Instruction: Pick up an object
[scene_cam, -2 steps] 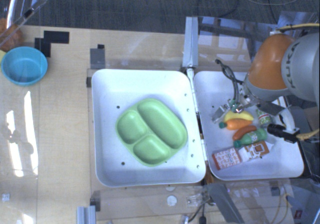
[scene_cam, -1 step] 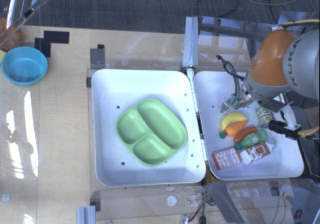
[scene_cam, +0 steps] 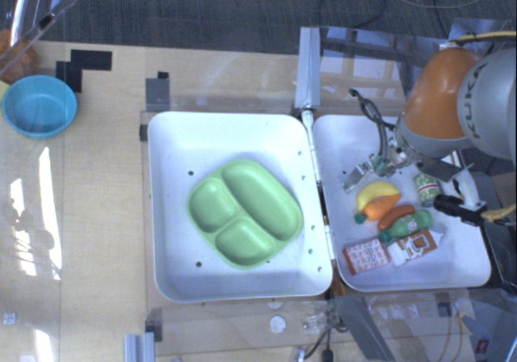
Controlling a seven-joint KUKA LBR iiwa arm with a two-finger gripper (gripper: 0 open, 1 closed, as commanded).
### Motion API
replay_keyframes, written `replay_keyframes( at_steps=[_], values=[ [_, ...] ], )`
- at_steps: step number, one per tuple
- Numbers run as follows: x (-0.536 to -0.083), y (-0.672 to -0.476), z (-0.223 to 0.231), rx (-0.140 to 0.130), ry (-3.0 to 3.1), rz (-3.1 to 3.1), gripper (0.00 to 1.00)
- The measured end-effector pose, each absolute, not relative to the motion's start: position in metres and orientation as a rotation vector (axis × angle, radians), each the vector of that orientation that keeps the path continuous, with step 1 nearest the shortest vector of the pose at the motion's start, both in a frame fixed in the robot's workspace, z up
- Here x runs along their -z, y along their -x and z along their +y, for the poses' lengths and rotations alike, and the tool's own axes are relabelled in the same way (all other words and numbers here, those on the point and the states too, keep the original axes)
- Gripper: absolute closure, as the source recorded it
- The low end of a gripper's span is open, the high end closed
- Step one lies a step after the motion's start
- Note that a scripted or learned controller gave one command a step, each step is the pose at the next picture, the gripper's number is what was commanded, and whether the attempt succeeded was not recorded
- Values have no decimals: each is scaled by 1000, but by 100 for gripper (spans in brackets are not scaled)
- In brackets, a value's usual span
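Observation:
My gripper (scene_cam: 365,172) reaches into the right bin (scene_cam: 343,138) from the right, low over its middle. It hangs just above and to the left of a yellow banana (scene_cam: 377,192). An orange carrot (scene_cam: 386,208) lies against the banana. Below them are a green bottle (scene_cam: 405,225), a red box (scene_cam: 366,256) and a brown and white carton (scene_cam: 415,246). A small green-labelled can (scene_cam: 426,187) stands to the right of the banana. Nothing shows in the gripper's grasp.
The left bin (scene_cam: 174,150) holds a green divided plate (scene_cam: 245,211). A blue bowl (scene_cam: 39,106) sits on the bench at the far left. The arm's orange band (scene_cam: 436,94) and grey body loom over the right bin's far right corner. Cables trail behind the bins.

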State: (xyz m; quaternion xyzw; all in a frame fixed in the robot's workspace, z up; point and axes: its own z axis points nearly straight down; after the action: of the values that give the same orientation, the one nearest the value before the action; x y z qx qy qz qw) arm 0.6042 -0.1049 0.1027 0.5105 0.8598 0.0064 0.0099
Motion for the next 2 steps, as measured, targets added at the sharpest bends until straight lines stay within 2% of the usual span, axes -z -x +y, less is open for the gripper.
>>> replay_keyframes(
  at_steps=[1,2],
  values=[
    [-90,-542,-105,-12,-1574,2702,0],
    [-101,-545,-103,-19,-1569,2698,100]
  ],
)
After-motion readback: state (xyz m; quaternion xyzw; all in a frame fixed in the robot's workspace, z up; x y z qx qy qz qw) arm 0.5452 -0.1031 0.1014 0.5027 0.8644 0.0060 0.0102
